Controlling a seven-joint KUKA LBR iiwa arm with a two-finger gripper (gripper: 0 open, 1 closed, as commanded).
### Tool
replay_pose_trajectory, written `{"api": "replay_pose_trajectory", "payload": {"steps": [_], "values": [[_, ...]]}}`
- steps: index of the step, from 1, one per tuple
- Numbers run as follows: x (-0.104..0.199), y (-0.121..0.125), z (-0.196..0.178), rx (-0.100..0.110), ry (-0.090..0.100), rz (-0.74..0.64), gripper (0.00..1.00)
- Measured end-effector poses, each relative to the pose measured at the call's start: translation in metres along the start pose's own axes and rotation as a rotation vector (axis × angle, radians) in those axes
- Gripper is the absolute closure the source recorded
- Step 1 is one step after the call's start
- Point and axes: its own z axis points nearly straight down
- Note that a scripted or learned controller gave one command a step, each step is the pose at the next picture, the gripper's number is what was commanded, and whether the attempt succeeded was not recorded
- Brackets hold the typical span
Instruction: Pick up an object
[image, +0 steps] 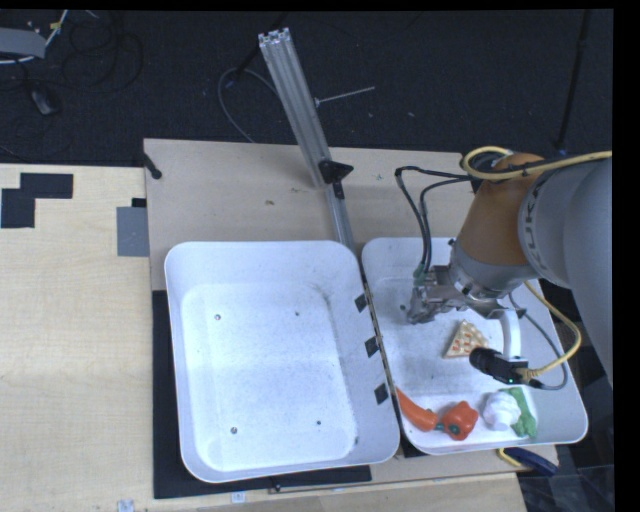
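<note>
Hovering at the middle of the right shallow white bin (395, 262), the gripper (428, 305) is seen with nothing visibly held; its opening cannot be told. A tan triangular toy slice (465, 341), just beside it, is yet to be picked.

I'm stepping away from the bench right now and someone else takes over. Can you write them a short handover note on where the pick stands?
Gripper: low over the right bin, toward its far left part; no object seen in it.
Things, all in the right bin: tan wedge just right of the gripper; orange piece and red piece along the near edge, close together; white and green piece in the near right corner.
Done: nothing lifted yet.
Left: grasp one thing and lift it; the tan wedge looks nearest.
</note>
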Motion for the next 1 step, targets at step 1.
{"api": "replay_pose_trajectory", "payload": {"steps": [1], "values": [[0.0001, 0.0046, -0.0427, -0.003, 0.0, -0.001, 1.0]]}}
